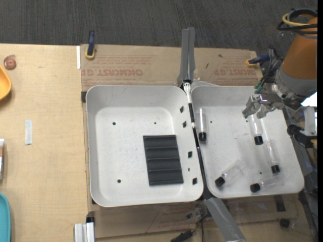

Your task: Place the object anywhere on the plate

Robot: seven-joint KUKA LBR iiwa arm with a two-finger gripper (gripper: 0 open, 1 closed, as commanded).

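A: Where is the gripper (258,106)?

B: At the far right of the right bin (298,173), just under the arm's (300,59) grey wrist and orange band. It hangs over the bin's far right corner. Whether it is spread or pressed together, I cannot tell; it is small and blurred against the white.

A: Is it holding anything?

B: A clear tube with a black cap (257,131) lies right below it, running toward the near side. I cannot tell if the two touch.

A: And the other things in that bin?

B: Four more clear tubes with black caps. One (272,160) lies near the right wall, just nearer than the first. One (202,126) sits along the left wall, lengthwise, cap at its near end. Two lie at the near side: a stubby one (228,177) toward the left, and one (262,185) close to the near rim.

A: The plate?

B: A black ribbed rectangular plate (162,159) lies flat in the left bin (101,150), a little right of its middle, toward the near side. None of the tubes is on it.

A: Around the bins?

B: They rest on brown cardboard (141,64) on the bench (40,115), with a blue clamp (91,43) at the cardboard's far left corner.
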